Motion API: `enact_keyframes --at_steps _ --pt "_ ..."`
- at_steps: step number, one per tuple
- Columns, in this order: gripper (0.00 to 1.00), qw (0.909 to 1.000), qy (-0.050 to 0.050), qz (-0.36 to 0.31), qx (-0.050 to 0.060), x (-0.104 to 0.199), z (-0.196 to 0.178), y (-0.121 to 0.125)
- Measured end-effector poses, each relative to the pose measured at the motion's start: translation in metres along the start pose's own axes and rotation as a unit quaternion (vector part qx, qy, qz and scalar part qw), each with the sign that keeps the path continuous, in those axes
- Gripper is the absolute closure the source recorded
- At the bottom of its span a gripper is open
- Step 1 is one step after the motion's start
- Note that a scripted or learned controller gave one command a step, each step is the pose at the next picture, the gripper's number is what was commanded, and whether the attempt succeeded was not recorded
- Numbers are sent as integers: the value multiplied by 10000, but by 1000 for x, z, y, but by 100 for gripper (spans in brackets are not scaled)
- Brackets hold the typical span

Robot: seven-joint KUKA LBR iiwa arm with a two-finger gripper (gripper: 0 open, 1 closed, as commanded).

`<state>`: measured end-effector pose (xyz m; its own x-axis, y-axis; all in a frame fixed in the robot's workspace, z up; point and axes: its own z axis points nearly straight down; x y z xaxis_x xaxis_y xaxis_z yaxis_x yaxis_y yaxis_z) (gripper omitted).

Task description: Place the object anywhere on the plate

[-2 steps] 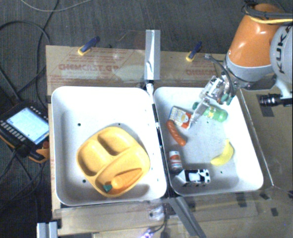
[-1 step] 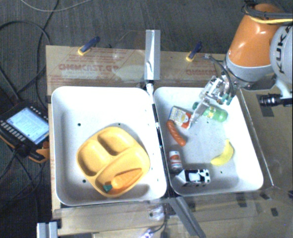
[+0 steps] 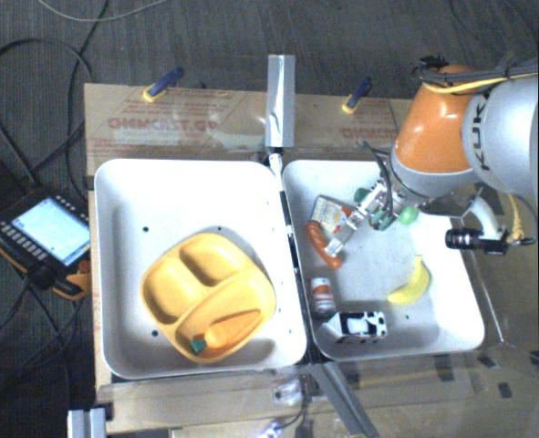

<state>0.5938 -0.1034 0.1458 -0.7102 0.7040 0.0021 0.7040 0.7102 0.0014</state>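
The end effector (image 3: pixel 349 235) hangs over the right bin's (image 3: pixel 451 331) upper left, by the carton (image 3: pixel 327 212); its grip cannot be told. The yellow plate (image 3: pixel 205 292) lies mid left bin (image 3: pixel 123 245), a carrot (image 3: pixel 231 328) in its near compartment.

We see two blue clamps (image 3: pixel 162 83) (image 3: pixel 358 90) pinning the cardboard sheet (image 3: pixel 187 121) behind the bins, a metal post (image 3: pixel 279 99) between them, a teach pendant (image 3: pixel 41 235) left of the bench, cables (image 3: pixel 59 26) on the carpet.

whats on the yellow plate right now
An orange carrot with a green tip lies in the near compartment of the yellow plate. Its other two compartments look bare. Whatever sits beneath the carrot is covered.
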Motion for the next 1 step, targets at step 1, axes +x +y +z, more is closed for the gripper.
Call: enact_keyframes --at_steps 1 --pt "100 10000 3 -9 -14 1 -9 2"
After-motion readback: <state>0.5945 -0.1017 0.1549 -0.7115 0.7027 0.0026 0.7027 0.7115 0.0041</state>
